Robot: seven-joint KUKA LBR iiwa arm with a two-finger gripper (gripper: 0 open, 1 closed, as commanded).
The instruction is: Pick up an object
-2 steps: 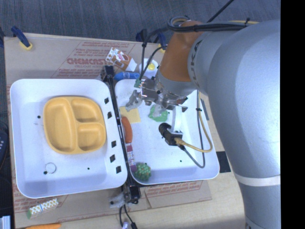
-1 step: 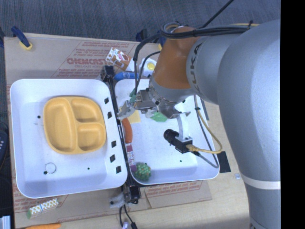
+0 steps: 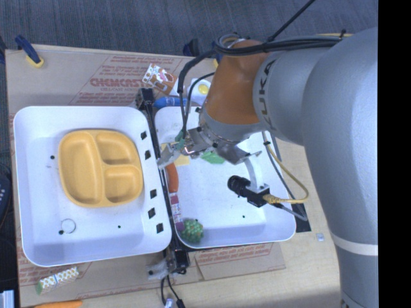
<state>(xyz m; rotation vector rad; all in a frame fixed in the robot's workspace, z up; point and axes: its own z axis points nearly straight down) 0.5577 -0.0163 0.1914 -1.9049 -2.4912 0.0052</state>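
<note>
Orange and slim, a carrot-like piece (image 3: 172,177) lies along the left wall of the right bin (image 3: 257,236), just below the gripper (image 3: 182,147). That makes it the likeliest pick. A green ball (image 3: 191,230) sits near the bin's bottom left corner, and a green scrap (image 3: 214,158) peeks out under the wrist. Whether the claw is wide or closed cannot be told here, since the wrist covers it. Trouble would likely come from the wall: the piece hugs it, so one finger may land on the rim or the divider between bins and skid off. Open floor lies to the right, in the bin's middle. The left bin (image 3: 26,172) holds a yellow tray (image 3: 99,167).
</note>
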